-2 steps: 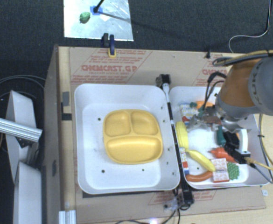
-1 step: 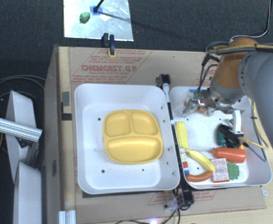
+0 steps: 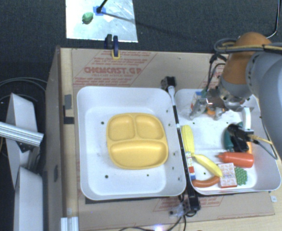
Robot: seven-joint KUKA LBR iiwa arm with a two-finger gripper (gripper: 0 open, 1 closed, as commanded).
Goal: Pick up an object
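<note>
Objects crowd the right bin (image 3: 271, 179): corn cob (image 3: 187, 138), banana (image 3: 208, 164), orange carrot-like piece (image 3: 236, 158), dark green item (image 3: 229, 137), all at lower right of the frame, below the gripper (image 3: 206, 106). "CHEMCAST GP" reads red on the cardboard (image 3: 113, 70) up top. Fingers hover at the bin's upper left corner; apart or together, can't tell. Yellow divided plate (image 3: 136, 140) sits in the left bin (image 3: 90, 143)

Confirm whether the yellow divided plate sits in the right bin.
No: the yellow plate lies in the left bin, apart from the toys.
</note>
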